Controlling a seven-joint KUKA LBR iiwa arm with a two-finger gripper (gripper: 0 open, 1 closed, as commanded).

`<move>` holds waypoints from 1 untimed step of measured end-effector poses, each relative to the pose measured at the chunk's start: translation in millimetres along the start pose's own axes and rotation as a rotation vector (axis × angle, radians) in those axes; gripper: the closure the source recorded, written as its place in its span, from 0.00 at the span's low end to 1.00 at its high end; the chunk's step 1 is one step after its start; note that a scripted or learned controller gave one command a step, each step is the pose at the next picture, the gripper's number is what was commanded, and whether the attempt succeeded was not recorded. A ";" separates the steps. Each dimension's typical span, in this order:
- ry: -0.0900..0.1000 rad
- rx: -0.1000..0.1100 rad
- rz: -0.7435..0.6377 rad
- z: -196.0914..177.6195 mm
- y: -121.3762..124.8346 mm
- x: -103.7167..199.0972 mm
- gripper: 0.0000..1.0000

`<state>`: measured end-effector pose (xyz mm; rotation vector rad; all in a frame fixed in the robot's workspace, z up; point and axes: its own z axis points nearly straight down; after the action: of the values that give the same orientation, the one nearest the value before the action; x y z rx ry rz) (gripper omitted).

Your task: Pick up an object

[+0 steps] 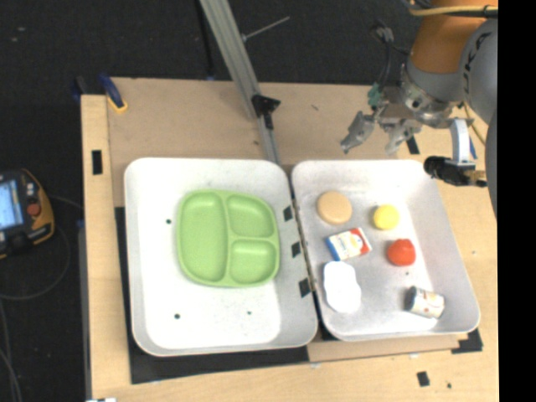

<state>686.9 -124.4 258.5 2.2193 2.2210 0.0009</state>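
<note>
Gripper (pixel 375 135) hangs spread wide open with nothing in it, just past the right white bin's (pixel 444 195) far rim. That bin, right below it, holds a tan round disc (pixel 334 207), yellow ball (pixel 386 217), red ball (pixel 401 252), small carton (pixel 348 244), white lid-shaped piece (pixel 342 286) and a little can (pixel 425 301), loosely spaced. The left white bin (pixel 151 224), well off to its side, has a green divided plastic tray (pixel 227 239).

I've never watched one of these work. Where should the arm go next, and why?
Probably down and toward the right bin. The gripper hangs with fingers spread above the bench behind that bin, with nothing between them. All the loose items lie in that bin; the tan round piece and yellow ball are nearest.
</note>
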 end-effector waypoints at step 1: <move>-0.002 0.002 0.001 41.3 0.9 -1.1 0.00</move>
<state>687.8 -125.5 217.3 2.2202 2.2207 -0.0037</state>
